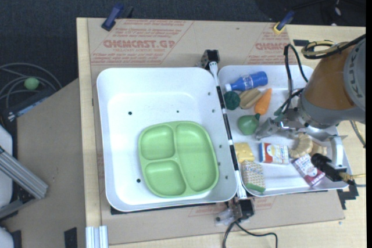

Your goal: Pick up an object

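objects for picking lie in the right bin (293,187), right of centre in the frame: a blue bottle (249,81) at its upper left, a carrot (263,101) and a tan bread-like piece (250,97) just below it, a dark green round item (232,100), a green pepper-like piece (247,124), a yellow block (244,153), a red-and-white carton (274,153) and a small packet (306,168) at the lower right. most look like toy food (light, rigid plastic, probably smooth and inclined to slip).

the gripper (274,125) sits low over the middle of this bin, between the green piece and the carton. whether it is released or clenched cannot be told, and no item is seen held.

handling judgement: the green piece lies nearest. take it across its widest part, since a rounded body may squirt out of an off-centre pinch. the carton offers flat parallel faces and is likely the surer hold. the carrot is best taken mid-length, across its axis.

the left bin (116,125) carries a green divided plate (176,158).
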Tool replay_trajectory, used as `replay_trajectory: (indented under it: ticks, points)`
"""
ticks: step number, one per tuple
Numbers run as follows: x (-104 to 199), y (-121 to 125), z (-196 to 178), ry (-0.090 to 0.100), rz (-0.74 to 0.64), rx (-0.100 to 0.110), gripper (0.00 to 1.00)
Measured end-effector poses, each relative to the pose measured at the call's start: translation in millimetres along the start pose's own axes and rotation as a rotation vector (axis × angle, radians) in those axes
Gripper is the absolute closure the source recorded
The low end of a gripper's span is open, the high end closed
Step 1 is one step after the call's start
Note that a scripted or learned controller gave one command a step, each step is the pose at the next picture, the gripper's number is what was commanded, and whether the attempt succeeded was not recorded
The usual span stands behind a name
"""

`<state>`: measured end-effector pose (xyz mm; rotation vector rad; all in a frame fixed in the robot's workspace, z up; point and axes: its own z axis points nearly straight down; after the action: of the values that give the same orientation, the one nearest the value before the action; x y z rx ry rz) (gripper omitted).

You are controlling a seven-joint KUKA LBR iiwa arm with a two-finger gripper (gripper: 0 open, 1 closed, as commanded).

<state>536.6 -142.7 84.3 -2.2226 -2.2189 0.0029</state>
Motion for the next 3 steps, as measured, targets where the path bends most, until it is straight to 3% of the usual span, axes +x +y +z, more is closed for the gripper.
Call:
replay_trajectory:
  ticks: [1,2,3]
  points:
    - [37,55,-6,-0.015,0.004,-0.011,0.00]
    - [14,122,2,0.002,-0.002,0.013,0.00]
    - [-6,52,0,0.000,-0.001,-0.001,0.00]
